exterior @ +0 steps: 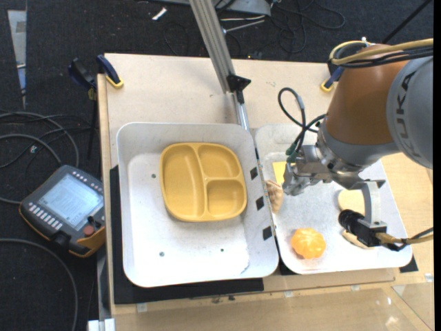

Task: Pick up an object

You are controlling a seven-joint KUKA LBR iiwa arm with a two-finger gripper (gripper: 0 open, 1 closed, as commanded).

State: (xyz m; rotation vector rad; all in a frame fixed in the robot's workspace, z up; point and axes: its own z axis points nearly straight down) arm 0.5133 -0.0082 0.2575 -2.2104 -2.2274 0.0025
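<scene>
The orange ball lies near the front edge of the right bin; it looks light, lumpy and a little soft, best taken across its middle. The gripper hangs by the bin's left wall, over a yellow piece; whether it is open I cannot tell

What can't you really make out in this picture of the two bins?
All in the camera view:
- Yellow item in the right bin: the tool covers most of it, shape unclear.
- Tan item by that bin's left wall: too small and blurred to identify.
- Pale item farther right: partly hidden by the arm.
- Right bin's far right corner: under the arm.
</scene>
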